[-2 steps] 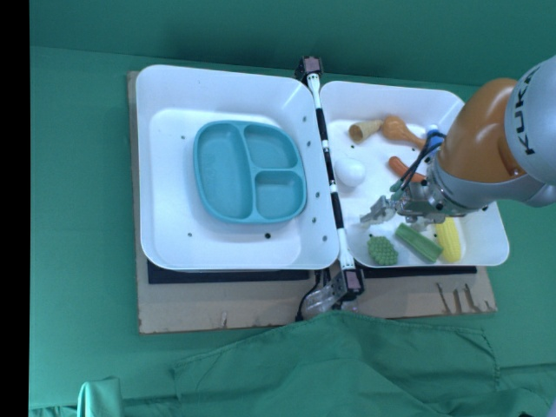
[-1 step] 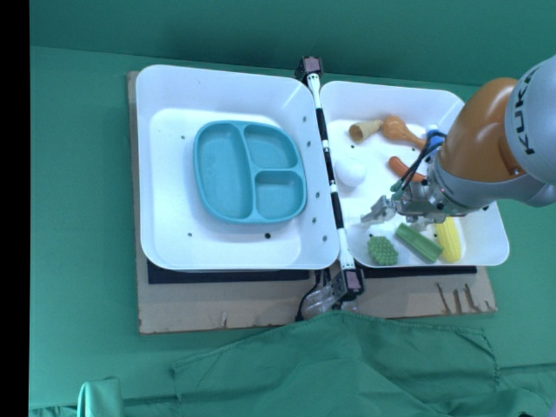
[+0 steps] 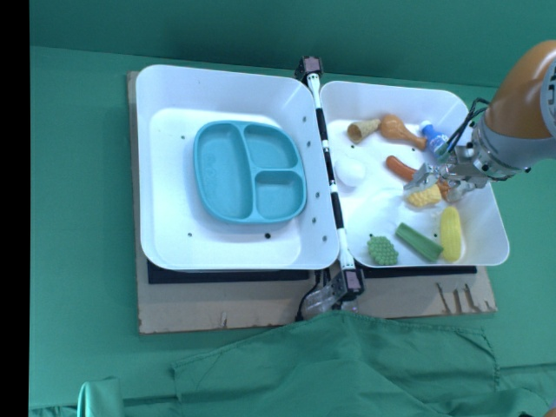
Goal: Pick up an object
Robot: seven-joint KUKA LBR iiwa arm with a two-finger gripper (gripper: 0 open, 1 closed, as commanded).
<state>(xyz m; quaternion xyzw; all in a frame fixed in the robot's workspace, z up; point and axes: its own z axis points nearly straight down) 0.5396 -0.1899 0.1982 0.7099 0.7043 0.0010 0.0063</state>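
Inspector: The hand (image 3: 437, 181) sits low in the right bin (image 3: 486, 250), directly over a yellow corn piece (image 3: 425, 197) near the bin's right wall. Whether it is parted or has hold of anything, I cannot tell.

Clerk: Which step, then?

Inspector: The grasp itself, by my judgement. Next it must close squarely on the corn, clear of the orange sausage (image 3: 400, 167) just beside, then lift straight.

Clerk: And the surroundings?

Inspector: Green cloth covers the tabletop (image 3: 78, 189); cardboard lies beneath both bins. The left bin (image 3: 174, 89) carries a blue divided plate (image 3: 249, 171).
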